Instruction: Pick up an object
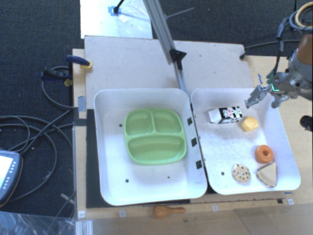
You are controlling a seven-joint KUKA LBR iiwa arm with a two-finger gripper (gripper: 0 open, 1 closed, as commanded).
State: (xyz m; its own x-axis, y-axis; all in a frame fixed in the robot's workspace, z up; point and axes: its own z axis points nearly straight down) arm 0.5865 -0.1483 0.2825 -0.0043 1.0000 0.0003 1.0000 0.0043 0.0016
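arm (299, 58) cut off (right edge), gripper (266, 98) blurred

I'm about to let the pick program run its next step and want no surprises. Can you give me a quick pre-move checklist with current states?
1. Objects lie in the right bin: ok.
2. Milk carton sits nearest the gripper, unobstructed: ok.
3. Gripper holds nothing: ok.
4. Finger opening: cannot tell.
5. Donut, cookie and sandwich wedge lie apart from the carton: ok.
6. Yellow piece close beside the carton, may get bumped: not ok.
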